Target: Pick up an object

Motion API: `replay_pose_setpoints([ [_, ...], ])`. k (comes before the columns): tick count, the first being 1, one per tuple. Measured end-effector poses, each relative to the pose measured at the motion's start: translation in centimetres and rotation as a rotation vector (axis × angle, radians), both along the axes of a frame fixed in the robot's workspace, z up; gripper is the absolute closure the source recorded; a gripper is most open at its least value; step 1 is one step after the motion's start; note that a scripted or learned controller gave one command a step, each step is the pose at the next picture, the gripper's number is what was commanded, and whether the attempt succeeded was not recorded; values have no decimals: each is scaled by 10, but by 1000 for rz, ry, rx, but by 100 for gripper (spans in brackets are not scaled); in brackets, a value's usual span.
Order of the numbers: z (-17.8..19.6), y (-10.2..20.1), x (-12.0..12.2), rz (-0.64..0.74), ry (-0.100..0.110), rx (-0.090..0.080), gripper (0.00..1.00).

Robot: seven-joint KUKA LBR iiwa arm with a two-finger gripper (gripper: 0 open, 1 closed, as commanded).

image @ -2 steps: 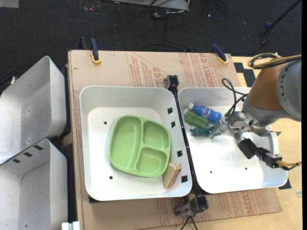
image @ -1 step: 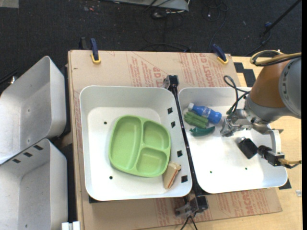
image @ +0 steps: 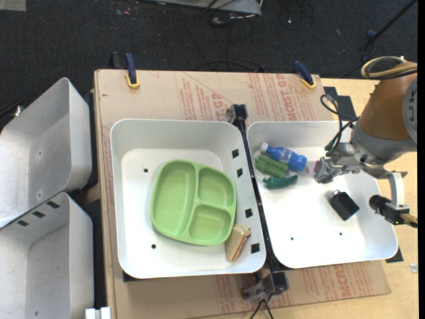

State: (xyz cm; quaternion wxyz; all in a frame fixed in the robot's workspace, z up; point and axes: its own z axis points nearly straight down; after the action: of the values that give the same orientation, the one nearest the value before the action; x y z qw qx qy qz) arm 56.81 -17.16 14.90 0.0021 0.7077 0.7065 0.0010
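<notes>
The right bin [image: 319, 239] holds a blue bottle [image: 288, 156] at its back left. A light green piece [image: 270, 165] and a dark green curved piece [image: 281, 182] lie just in front of the bottle. A small black block [image: 344, 205] rests near the bin's middle right. My gripper [image: 326, 170] hangs low over the right bin. It is just right of the green pieces and up-left of the black block. Nothing shows in its grasp.
The left bin [image: 130, 178] carries a green divided plate [image: 194, 203] and a tan wedge [image: 236, 243] leaning in its front right corner. A black divider [image: 251, 178] runs between the bins. Two more white bins [image: 40, 178] stand off the bench at the left.
</notes>
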Motion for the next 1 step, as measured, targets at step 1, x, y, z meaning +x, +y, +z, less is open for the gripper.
replay_pose_setpoints([
  [1, 49, -10, 1, 0, -1, -1, 100],
])
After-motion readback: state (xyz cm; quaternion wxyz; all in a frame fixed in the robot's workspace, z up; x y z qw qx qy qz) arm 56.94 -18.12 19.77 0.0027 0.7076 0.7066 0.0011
